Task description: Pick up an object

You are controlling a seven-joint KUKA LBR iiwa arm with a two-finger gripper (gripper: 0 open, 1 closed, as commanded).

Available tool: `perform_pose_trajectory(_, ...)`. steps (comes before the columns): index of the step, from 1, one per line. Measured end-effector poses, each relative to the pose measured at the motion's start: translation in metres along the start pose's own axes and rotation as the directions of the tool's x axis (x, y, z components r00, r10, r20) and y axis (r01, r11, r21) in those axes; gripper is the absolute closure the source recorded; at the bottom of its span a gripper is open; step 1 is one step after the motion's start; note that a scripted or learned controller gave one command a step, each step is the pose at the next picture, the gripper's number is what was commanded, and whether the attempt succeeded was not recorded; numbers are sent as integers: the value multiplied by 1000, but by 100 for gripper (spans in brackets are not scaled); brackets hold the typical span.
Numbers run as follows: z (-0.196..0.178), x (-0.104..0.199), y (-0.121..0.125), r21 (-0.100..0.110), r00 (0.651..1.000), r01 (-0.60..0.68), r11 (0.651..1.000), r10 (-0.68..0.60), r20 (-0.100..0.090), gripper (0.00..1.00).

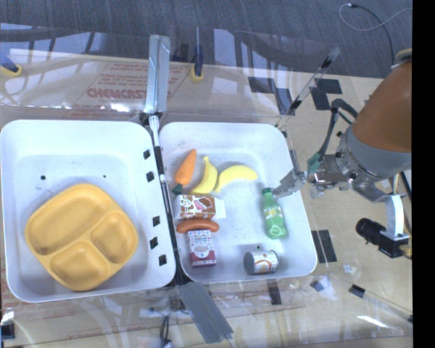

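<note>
Green bottle [274, 214] lying in right bin [228, 130], near its right wall, untouched. Just right of bottle's cap, at that wall: gripper [286, 188], nothing between it and any object; spread or pressed, cannot tell. Left of bottle: bananas [225, 176], carrot [186, 167], sausage [197, 225], cartons; below, can [262, 261]. Far left: yellow tray [81, 235]. Nothing lifted yet; whole pick remaining.

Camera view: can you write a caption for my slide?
Robot gripper beside a green bottle in the right bin; yellow tray in the left bin.

right bin [225, 133] top bare, items [203, 207] crowd left
</note>
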State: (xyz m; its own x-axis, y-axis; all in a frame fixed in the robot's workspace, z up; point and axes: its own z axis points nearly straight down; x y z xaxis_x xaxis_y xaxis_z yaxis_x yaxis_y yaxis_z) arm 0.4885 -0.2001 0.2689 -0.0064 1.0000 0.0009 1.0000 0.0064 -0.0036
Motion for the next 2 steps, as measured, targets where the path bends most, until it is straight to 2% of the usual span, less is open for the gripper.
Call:
perform_pose_trajectory(1, 97, -9, 44, 2, 996, -87, 996, 87, 0, 0)
perform_pose_trajectory(2, 92, -7, 12, 0, 995, -102, 995, 102, 0, 0)
